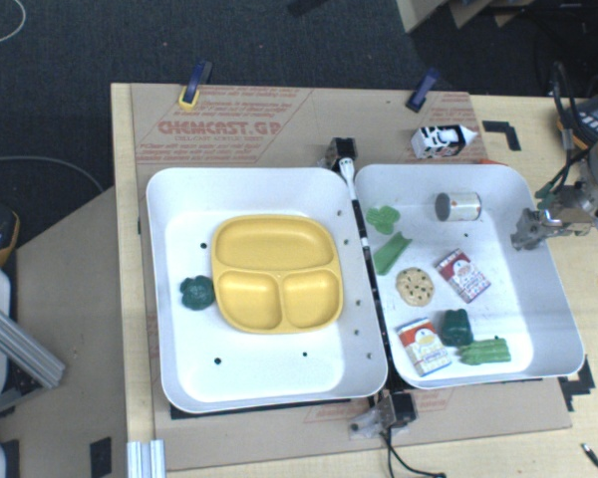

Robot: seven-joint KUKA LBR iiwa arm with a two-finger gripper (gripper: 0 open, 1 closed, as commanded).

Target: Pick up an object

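The right bin (553, 297) holds several small things: a silver can (458, 206) lying on its side, a round cookie (415, 286), a red and white packet (463, 275), a red and white carton (424, 347), a dark green pepper (454, 327), a green bean-like piece (485, 351) and two pale green pieces (387, 235). My gripper (531, 229) hangs over the right bin's right rim, to the right of the can and apart from it. Nothing shows between its tips.
The left bin (169, 227) carries a yellow divided plate (276, 272) and a dark green broccoli piece (196, 292) to its left. A black and white toy (444, 139) sits on the bench behind the right bin. Clamps and cables lie along the bins' edges.
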